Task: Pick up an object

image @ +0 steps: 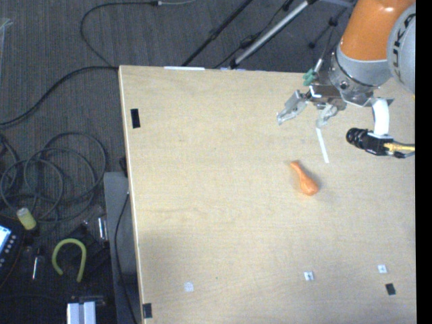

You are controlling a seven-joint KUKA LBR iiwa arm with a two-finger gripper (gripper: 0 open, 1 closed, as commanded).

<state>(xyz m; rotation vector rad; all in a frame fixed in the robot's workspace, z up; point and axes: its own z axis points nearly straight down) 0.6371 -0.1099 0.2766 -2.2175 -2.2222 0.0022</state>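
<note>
The end effector (302, 120) is hanging over the far right part of the bench (202, 201), fingers spread wide & pointing down-left, w/ nothing btwn them. It's carrying no load. The arm's orange band (374, 19) is showing at the top right, so the wrist is leaning in from that side, tilted rather than plumb. That's prob. why the fingers are splaying toward the view's left.

The likely task obj, a small orange carrot-shaped piece (305, 179), is lying flat on the bench, below the end effector in the view & apart from it. Its thin end is pointing up-left and its fat end down-right. It's lying in the open w/ room on all sides, so nothing is crowding a grasp. A thin white stick (322, 146) is lying btwn the end effector & the orange piece, just beside the piece but not touching it. It's prob. too slim to grip easily.

Containers: the surface is reading as one flat pale wood board. I'm not making out any rim or wall round either item, so both are sitting straight on the board, not inside anything. A small black tab (135, 118) is sitting near the board's left edge, well apart from both.

Judgement: the pick isn't started yet. The next move is calling for a shift toward the orange piece and a descent w/ the fingers straddling its narrow width.
</note>
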